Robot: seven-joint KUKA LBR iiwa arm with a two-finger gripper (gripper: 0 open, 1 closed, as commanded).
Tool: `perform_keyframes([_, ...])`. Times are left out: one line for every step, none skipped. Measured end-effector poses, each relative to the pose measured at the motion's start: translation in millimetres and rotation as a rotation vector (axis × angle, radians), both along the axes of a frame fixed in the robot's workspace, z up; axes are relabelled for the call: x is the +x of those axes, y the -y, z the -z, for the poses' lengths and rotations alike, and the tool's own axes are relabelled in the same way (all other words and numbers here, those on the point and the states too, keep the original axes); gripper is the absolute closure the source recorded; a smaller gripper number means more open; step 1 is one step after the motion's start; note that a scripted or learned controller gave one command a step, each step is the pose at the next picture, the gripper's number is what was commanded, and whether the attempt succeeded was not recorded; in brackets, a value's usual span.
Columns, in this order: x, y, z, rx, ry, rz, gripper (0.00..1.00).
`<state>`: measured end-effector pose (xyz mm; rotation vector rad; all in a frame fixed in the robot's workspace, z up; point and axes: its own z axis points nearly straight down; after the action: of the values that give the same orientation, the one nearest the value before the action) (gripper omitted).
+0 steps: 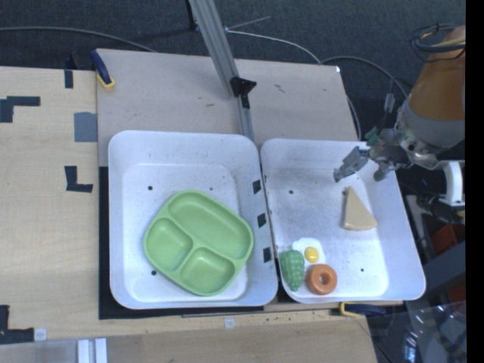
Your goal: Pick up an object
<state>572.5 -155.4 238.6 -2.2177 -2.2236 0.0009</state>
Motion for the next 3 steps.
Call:
perform_keyframes([0, 0, 0, 0.000, 0.000, 0.000, 0.00])
perform_keyframes([-2, 0, 43, -0.001, -0.004, 0.002, 0.00])
perform_keyframes([5, -2, 104, 0.000, -0.006, 0.001, 0.00])
